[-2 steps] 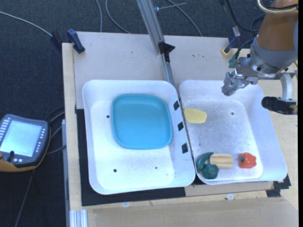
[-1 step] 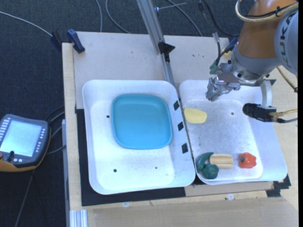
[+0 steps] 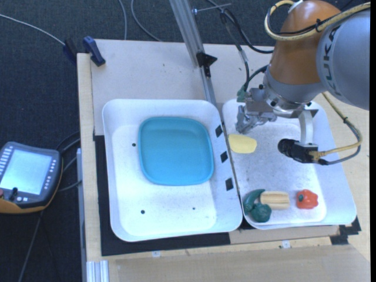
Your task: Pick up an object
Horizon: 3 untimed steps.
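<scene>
My gripper (image 3: 244,126) hangs over the far left part of the right bin (image 3: 338,181), just above a pale yellow, lemon-like piece (image 3: 242,144) that lies on the bin floor. Along the near side of the same bin lie a dark green vegetable (image 3: 256,204), a tan block (image 3: 275,200) and a red pepper-like piece (image 3: 306,199). The left bin (image 3: 117,157) bears a turquoise square plate (image 3: 175,150).
A slanted metal pole (image 3: 191,34) rises from behind the bins near their shared wall. A blue clamp (image 3: 93,50) sits at the bench's far left corner. A teach pendant (image 3: 26,174) lies on the floor to the left.
</scene>
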Motion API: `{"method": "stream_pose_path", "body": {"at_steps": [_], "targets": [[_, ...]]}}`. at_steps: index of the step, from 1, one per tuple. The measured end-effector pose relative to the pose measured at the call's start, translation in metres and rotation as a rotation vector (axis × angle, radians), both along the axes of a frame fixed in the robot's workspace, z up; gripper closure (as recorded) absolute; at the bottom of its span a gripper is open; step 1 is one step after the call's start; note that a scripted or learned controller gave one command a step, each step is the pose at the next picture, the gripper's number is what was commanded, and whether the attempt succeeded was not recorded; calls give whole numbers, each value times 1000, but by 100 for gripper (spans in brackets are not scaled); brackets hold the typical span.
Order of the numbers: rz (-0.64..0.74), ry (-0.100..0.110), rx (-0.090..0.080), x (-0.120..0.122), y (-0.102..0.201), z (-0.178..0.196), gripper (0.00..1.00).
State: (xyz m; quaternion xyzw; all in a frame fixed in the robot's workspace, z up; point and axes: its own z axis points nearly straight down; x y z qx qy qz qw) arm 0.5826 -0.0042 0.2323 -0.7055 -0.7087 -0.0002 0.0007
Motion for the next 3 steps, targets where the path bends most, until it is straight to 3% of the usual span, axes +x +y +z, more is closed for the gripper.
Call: {"method": "stream_pose_path", "body": {"at_steps": [2, 3], "targets": [[0, 0, 0, -41, 91, -14, 100], [-4, -1, -1, -40, 89, -14, 0]]}}
